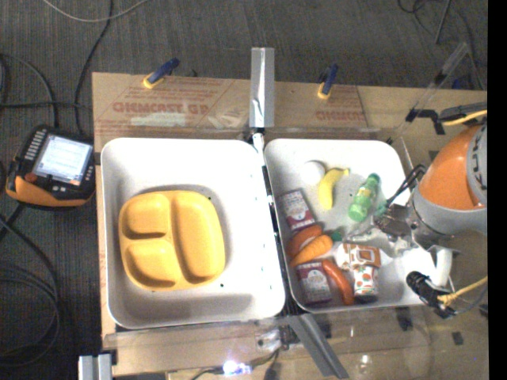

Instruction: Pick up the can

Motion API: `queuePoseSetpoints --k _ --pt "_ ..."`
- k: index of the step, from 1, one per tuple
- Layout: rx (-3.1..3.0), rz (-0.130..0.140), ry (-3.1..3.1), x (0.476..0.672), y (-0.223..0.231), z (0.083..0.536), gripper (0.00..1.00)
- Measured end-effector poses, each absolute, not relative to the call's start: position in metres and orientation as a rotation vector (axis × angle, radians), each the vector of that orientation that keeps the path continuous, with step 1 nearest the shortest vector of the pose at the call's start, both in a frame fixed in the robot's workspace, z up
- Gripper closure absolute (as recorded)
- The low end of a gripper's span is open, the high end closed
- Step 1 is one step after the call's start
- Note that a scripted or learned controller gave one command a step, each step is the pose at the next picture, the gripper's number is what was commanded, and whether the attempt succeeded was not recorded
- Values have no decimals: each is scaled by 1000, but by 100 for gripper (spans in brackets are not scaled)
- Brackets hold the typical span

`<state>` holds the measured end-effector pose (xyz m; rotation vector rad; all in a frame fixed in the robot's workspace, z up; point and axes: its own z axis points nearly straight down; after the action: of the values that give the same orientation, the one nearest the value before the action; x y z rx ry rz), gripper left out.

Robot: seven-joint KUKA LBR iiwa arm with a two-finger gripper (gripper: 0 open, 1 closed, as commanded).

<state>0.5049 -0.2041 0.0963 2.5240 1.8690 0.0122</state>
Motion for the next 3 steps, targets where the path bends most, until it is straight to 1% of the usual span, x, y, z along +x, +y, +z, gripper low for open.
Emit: queuePoseSetpoints --k 1,2,3 --pt "2528 6 1871 505 -204 101 100" --pt "2527 6 1871 505 -204 101 0" --pt "2512 35 1876 496 -206 95 0"
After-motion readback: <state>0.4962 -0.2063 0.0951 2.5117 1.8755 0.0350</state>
